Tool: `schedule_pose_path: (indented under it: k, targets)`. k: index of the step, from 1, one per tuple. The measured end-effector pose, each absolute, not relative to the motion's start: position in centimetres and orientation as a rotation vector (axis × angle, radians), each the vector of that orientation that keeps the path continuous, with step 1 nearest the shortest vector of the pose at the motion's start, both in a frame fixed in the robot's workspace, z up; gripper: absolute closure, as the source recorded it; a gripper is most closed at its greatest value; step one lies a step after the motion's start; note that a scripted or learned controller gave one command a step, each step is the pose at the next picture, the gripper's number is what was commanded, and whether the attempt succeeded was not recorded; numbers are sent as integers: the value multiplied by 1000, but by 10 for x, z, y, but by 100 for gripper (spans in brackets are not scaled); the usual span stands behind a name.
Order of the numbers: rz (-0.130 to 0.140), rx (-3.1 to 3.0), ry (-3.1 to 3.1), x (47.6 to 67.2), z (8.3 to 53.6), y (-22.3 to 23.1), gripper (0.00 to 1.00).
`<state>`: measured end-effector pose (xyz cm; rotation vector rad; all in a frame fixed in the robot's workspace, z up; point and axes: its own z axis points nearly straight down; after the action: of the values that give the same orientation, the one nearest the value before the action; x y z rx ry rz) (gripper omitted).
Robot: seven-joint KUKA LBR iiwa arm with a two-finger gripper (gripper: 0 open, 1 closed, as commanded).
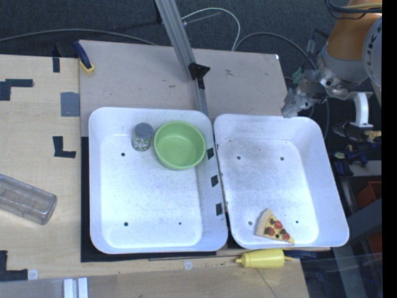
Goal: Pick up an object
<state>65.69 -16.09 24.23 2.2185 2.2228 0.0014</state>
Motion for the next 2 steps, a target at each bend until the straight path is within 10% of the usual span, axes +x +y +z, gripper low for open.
schedule_pose_path:
  k: [2]
  targets:
    - [0,2216,2231,641,253,-51,100]
